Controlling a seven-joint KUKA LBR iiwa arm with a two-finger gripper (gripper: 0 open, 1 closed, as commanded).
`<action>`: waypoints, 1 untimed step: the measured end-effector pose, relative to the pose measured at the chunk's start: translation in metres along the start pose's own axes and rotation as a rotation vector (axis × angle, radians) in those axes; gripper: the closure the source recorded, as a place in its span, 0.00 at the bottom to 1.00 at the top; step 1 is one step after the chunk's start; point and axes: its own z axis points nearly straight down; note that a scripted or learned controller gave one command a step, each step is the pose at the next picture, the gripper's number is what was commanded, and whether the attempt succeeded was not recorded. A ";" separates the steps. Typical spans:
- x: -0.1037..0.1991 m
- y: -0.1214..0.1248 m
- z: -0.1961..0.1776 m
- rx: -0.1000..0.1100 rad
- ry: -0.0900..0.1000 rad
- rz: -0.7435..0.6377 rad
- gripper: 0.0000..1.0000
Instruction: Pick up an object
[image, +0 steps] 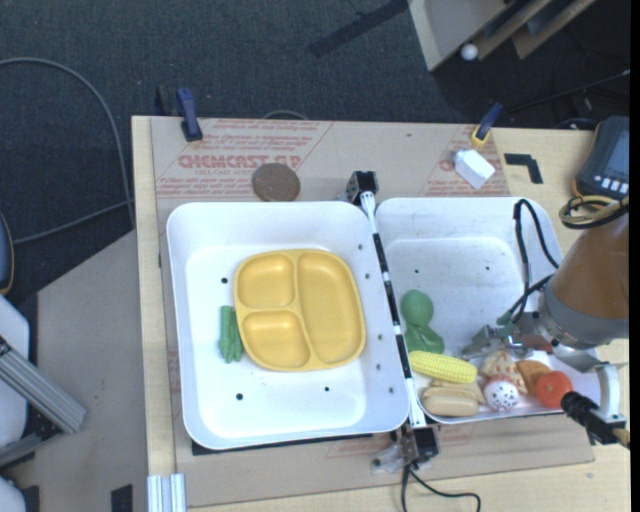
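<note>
Looking down on the tabletop, I see a cardboard sheet printed in red under two shallow white bins set side by side. My arm, grey with its orange band, reaches in from the right and hangs over the near right part of the right bin. The left bin carries a yellow divided plate with three compartments near its middle. A green pea pod lies just beside the plate's left edge, touching or nearly so.

The toy food sits bunched along the near edge of the right bin. A green pear-like piece lies against the bin's left wall, and just nearer than it rests a yellow corn cob. Nearer still, against the front wall, lies a tan bread roll. To its right I can make out a white ball with red specks and then a red tomato, with some orange pieces behind them that I cannot name.

The jaws sit low over this cluster, just far of the speckled ball; I cannot tell whether they are open or closed, or whether anything is between them.

On the far cardboard rest a brown round disc and a small white block.
</note>
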 end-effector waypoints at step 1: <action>0.028 0.065 0.000 -0.001 0.000 -0.002 0.00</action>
